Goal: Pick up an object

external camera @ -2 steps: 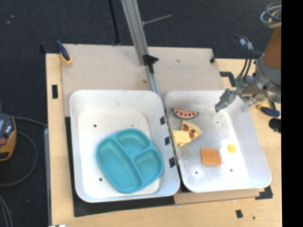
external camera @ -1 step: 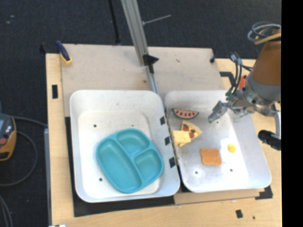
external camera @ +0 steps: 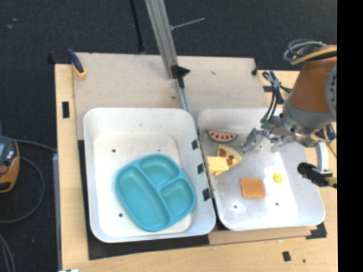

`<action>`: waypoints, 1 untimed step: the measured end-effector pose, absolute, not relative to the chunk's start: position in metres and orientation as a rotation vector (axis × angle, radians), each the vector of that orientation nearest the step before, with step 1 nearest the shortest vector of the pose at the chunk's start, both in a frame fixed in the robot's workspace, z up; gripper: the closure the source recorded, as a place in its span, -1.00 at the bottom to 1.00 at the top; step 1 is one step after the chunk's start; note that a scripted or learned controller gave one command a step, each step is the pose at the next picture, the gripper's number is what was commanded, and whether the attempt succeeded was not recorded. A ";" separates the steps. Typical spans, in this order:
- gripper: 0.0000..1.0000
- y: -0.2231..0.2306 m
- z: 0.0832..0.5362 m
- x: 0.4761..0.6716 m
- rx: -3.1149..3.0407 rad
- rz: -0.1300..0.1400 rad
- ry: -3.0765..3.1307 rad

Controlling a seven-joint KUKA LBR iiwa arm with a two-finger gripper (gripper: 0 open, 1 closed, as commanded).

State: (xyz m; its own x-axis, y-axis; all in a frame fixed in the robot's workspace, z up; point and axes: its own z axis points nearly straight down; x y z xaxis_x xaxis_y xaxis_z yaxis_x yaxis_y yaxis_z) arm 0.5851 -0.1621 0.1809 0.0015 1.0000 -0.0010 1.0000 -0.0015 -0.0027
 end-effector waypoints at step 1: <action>-1.00 -0.161 0.138 0.582 -2.221 0.004 -2.220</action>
State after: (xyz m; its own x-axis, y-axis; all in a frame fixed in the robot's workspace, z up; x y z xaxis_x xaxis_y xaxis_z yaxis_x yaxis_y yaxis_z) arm 0.5819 -0.1610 0.1381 0.0007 1.0000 -0.0009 1.0000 -0.0007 -0.0026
